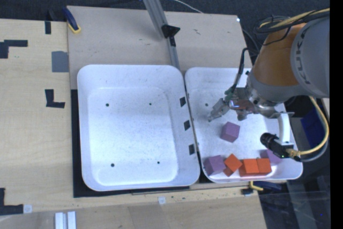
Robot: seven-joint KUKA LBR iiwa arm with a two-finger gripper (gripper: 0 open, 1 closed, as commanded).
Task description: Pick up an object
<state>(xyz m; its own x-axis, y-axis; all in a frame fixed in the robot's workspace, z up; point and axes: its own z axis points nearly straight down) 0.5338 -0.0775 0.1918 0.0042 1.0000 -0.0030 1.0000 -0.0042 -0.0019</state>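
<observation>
Pincer (218,112) poised over the right bin (199,83)
Finger spread cannot be told; it should centre on the lone purple cube (230,131) before descending.

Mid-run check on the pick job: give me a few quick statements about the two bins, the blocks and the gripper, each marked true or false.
1. All the blocks lie in the right bin. True.
2. The gripper hangs over the left bin. False: it is over the right bin, up and left of the lone purple block.
3. Orange blocks sit along the right bin's near edge. True.
4. The lone purple block is clamped in the fingers. False: it lies on the bin floor, apart from the gripper.
5. A green block lies beside the orange ones. False: their neighbours, such as the purple block at the near left corner, are purple.
</observation>
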